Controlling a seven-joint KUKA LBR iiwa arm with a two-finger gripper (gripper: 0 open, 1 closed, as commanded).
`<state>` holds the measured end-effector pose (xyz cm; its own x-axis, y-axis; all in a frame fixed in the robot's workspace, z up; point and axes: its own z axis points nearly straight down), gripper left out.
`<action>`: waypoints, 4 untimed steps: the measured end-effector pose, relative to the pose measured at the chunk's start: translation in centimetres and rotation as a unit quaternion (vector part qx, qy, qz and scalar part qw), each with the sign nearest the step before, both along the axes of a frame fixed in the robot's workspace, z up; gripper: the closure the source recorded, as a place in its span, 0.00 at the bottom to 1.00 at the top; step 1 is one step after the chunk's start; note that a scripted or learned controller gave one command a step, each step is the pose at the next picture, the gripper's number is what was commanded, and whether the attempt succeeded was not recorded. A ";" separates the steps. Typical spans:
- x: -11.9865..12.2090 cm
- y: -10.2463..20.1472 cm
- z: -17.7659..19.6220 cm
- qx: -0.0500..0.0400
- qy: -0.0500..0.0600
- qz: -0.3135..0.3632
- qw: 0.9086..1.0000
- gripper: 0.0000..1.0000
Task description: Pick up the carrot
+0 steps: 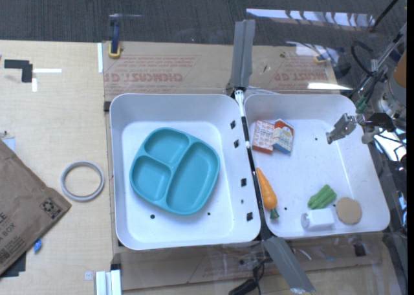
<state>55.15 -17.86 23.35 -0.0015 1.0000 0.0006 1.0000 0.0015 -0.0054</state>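
Right bin [362, 177] — carrot [266, 189] against left wall, open floor rightward.

Two white bins side by side on tabletop [52, 112]. Left bin [123, 222]: blue three-part plate [174, 171], centred. Right bin [304, 158]: small printed carton [272, 136] at far left; green item [321, 196], tan disc [349, 211] and white block [318, 220] clustered at near right, disc just right of block. Tape ring [82, 180] on tabletop left of bins. Brown box [22, 213] at left edge. Cardboard sheet [168, 67] beyond bins, blue clamp [115, 35] at its far left corner.
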 end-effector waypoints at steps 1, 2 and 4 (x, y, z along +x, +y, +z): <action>2.7 12.1 3.1 -0.001 -0.001 0.057 0.998 0.00; -0.7 19.6 -4.4 0.000 0.000 0.133 0.991 0.00; -1.7 14.8 -4.3 0.002 -0.002 0.520 0.854 0.00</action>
<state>53.42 -3.09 19.00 -0.8886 0.4588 0.0024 0.4588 0.8886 -0.0005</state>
